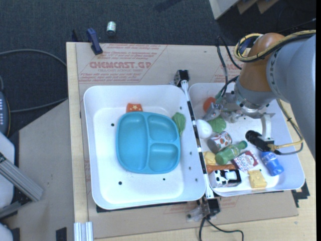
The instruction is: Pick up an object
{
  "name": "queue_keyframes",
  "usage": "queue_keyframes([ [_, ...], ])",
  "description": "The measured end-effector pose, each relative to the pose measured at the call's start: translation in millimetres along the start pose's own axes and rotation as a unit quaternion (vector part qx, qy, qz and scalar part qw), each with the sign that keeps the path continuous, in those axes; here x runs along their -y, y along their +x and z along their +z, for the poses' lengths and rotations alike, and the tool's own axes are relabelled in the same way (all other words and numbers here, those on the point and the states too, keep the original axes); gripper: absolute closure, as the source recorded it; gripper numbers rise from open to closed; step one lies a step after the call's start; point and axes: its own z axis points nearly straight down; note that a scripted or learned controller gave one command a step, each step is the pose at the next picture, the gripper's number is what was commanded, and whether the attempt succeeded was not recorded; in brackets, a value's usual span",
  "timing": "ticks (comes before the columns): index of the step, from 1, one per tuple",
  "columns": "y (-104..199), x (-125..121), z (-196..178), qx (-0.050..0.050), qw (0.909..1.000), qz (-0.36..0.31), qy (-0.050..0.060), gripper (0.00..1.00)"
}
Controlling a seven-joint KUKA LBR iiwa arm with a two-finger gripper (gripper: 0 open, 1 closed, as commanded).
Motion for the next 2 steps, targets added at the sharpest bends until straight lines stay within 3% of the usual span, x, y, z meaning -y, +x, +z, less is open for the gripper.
queue_keyframes([
  [1, -7, -45, 0, -0.001, 1.0000, 0.000, 0.005, 0.00],
  [2, -7, -45, -10, 0.000, 1.0000, -0.001, 0.004, 1.00],
])
